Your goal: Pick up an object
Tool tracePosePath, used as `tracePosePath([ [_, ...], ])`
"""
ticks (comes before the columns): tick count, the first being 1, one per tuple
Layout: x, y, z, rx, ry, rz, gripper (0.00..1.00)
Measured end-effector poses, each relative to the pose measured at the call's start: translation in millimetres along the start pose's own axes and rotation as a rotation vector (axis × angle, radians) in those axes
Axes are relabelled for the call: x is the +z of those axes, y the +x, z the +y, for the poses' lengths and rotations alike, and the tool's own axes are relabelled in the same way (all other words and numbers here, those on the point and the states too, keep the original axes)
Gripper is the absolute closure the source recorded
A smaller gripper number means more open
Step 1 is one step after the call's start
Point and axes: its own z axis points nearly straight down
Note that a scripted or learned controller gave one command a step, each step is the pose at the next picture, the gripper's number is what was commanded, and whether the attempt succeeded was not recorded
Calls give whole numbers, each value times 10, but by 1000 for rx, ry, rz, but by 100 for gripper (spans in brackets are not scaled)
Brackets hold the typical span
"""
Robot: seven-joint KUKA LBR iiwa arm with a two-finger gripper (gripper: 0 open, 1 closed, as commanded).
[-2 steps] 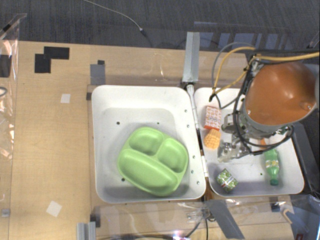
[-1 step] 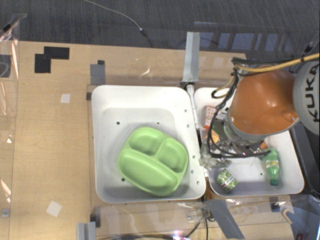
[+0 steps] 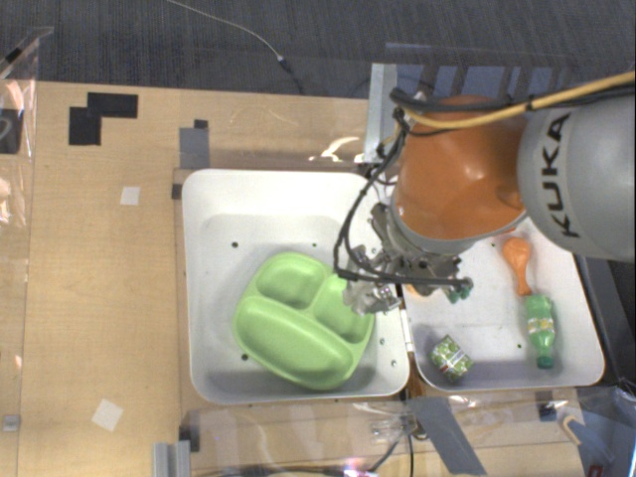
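One green divided tray [image 3: 298, 321] sits in your left bin [image 3: 214, 266]; the gripper [image 3: 370, 296] hovers at its right edge, and whether the jaws are clenched or released you cannot tell.

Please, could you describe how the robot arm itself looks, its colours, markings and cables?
The arm is light grey and rounded, with black letters KUKA on its side. Above the wrist sits a bulging glossy orange band. A yellow cable and thin black cables run along it. The gripper below is small, metallic grey, with tiny green parts.
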Motion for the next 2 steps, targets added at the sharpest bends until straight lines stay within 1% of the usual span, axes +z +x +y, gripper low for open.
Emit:
tracePosePath([
  [1, 367, -94, -128, -628, -1, 2, 100],
  [2, 1263, -303, 718, -274, 1, -11, 100],
])
